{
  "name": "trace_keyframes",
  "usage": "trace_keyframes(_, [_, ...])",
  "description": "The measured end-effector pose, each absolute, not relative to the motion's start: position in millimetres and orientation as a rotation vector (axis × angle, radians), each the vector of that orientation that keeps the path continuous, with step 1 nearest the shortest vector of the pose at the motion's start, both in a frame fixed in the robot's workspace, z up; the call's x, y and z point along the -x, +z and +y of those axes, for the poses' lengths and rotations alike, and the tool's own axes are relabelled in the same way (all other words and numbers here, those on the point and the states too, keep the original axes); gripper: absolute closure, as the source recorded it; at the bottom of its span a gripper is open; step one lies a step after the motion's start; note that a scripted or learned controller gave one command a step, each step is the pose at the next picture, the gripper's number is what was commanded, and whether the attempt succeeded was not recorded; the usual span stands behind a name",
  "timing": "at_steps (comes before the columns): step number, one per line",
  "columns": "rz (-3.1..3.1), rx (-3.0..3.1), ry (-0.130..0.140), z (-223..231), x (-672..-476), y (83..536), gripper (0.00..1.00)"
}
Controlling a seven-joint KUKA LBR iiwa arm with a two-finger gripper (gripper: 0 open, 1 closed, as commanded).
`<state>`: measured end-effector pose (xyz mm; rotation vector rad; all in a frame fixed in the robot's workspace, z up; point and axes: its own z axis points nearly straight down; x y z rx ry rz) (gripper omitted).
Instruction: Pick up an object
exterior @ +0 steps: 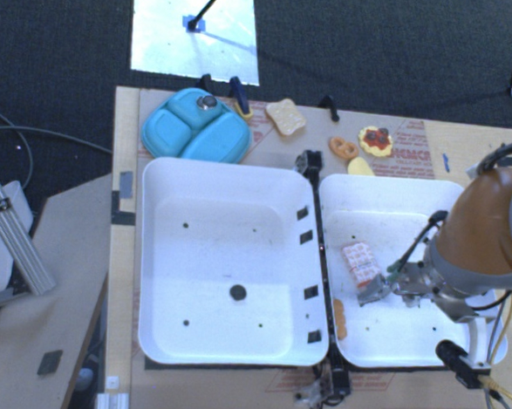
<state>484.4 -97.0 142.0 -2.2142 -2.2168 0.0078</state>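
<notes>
- A small orange piece (pixel 340 319) lies by the right bin's (pixel 387 200) left wall.
- The pink-and-white block (pixel 359 262) lies just beside the tool (pixel 374 292), up-left; tool's opening: cannot tell.

Grey arm w/ orange band reaching from right, end effector (pixel 374 292) low, angled left

A pink-and-white patterned block (pixel 359 262) lies flat and slightly skewed in the right bin (pixel 387 200), near its left wall. An orange oblong piece (pixel 340 319) rests below it.
</notes>
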Motion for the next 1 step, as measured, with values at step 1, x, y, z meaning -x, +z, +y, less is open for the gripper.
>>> trace_keyframes(1, [-2.231, 2.219, -0.004, -82.8, -545.5, 83.7, 0.00])
